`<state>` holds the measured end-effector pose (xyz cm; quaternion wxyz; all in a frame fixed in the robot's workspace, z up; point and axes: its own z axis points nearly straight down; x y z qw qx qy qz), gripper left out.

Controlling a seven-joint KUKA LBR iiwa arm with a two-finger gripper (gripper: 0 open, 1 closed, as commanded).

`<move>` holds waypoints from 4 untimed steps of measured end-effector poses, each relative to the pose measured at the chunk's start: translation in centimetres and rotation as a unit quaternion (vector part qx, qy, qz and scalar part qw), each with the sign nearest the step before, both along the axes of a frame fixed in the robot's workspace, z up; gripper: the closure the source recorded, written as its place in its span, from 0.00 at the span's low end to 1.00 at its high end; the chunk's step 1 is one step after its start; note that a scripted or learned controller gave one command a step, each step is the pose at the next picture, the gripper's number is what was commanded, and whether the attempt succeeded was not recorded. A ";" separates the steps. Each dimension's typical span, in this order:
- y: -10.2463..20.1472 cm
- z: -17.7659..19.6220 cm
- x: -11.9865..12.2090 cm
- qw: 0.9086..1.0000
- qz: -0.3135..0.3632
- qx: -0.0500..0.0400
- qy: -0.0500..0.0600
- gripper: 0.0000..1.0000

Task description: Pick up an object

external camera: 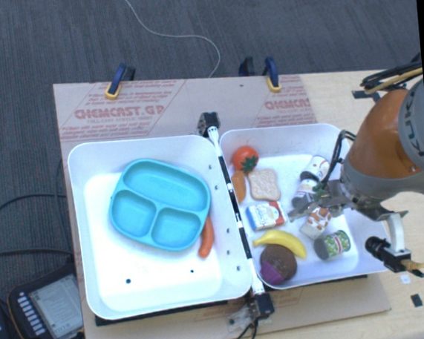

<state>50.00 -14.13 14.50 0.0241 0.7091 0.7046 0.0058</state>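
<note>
The pincer [314, 209] sits low in the right white plastic bin [283, 133], near its right wall, over a small white-and-red object [315, 223]. Whether the pincer is spread or closed on anything cannot be told. To do this step well, it should probably settle squarely on one item, clear of the green-labelled can [333, 244] and the curved yellow banana [280, 242]. The banana's long axis runs roughly left to right across the bin, its right end dipping towards the bin's near edge.

Bright, even light; perhaps slightly soft.
</note>
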 end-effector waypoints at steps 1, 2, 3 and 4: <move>2.3 -3.1 -0.4 1.000 0.001 0.002 0.003 0.00; 2.4 -3.2 -0.4 1.000 0.001 0.002 0.003 0.00; 2.4 -3.3 -0.3 1.000 0.001 0.002 0.003 0.00; 2.4 -3.3 -0.3 1.000 0.001 0.003 0.003 0.00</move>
